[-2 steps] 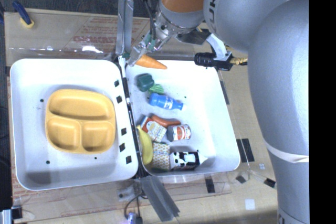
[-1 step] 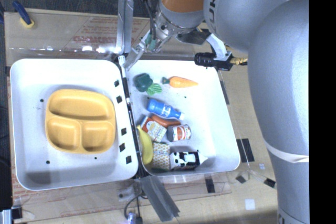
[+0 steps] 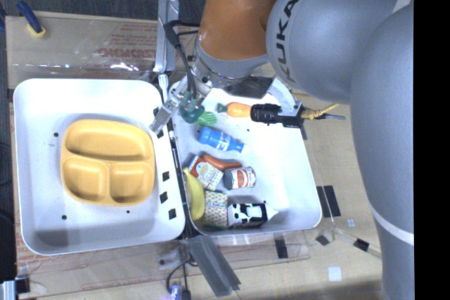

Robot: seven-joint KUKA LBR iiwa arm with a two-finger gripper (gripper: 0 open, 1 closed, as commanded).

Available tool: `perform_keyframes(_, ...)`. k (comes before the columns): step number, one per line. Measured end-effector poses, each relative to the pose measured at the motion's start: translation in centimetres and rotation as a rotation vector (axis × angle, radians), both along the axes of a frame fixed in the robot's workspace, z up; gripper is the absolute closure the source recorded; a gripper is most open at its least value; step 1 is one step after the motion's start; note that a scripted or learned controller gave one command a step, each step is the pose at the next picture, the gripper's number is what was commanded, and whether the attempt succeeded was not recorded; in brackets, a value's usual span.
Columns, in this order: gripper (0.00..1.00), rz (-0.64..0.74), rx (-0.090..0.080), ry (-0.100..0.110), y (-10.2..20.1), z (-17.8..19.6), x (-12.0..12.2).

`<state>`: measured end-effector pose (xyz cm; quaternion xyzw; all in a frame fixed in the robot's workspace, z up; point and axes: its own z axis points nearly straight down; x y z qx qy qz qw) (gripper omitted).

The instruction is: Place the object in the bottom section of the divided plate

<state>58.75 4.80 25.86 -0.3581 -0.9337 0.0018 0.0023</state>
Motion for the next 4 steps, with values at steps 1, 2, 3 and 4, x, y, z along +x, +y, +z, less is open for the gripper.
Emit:
perform_keyframes(1,0.0,0.218,0.001,-0.001,-0.2,4.0,-10.3)
perform_keyframes(2,1.0,0.22,-0.001,0.003,-0.3,4.8,-10.0)
perform_keyframes(3,1.0,0.432,0.002,-0.002,4.3,2.6,-3.6)
perform_keyframes(4,1.0,0.021,-0.001,-0.003,5.4,2.1,-0.2)
